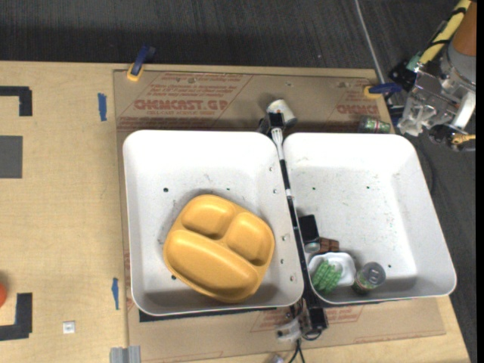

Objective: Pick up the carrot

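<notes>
The hand (pixel 437 112) hangs over the far corner of the right bin (pixel 423 172), outside its rim; whether it is apart or together I cannot tell. The only carrot-coloured thing is an orange blob (pixel 2 295) on the tabletop (pixel 60 203), well away from the hand, beyond both bins and cut off by the view's edge; it may be the carrot, though too little shows to be sure. Nearer the hand, below it in the right bin, sit a can (pixel 370 276) and a green piece (pixel 327 273); past these, the left bin (pixel 140 203) holds a big yellow loaf (pixel 219 244). The risk is a descent onto the wrong item, or a target out of reach.
</notes>
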`<state>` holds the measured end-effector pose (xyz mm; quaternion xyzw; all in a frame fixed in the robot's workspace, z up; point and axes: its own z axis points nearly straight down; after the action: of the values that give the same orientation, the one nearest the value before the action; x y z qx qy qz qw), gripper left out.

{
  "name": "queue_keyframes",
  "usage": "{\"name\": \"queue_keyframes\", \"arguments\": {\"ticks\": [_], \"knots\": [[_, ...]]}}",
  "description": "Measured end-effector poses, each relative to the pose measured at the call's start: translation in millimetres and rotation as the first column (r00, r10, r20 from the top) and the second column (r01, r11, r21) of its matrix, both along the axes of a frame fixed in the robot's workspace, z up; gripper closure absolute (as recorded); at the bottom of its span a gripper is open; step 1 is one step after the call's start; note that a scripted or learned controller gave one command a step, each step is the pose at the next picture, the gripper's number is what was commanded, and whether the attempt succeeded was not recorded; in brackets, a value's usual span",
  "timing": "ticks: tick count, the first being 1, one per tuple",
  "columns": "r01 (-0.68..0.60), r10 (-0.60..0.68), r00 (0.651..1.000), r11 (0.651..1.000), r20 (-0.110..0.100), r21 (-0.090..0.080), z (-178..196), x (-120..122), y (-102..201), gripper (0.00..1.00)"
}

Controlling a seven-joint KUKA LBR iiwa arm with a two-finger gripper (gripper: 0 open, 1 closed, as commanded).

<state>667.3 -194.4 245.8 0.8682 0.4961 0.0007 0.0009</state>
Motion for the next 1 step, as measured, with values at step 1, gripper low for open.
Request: {"name": "queue_keyframes", "arguments": {"ticks": [1], "knots": [[-0.001, 0.001, 1.0, 1.0, -0.001, -0.002, 9.6, 0.3, 0.3, 1.0]]}}
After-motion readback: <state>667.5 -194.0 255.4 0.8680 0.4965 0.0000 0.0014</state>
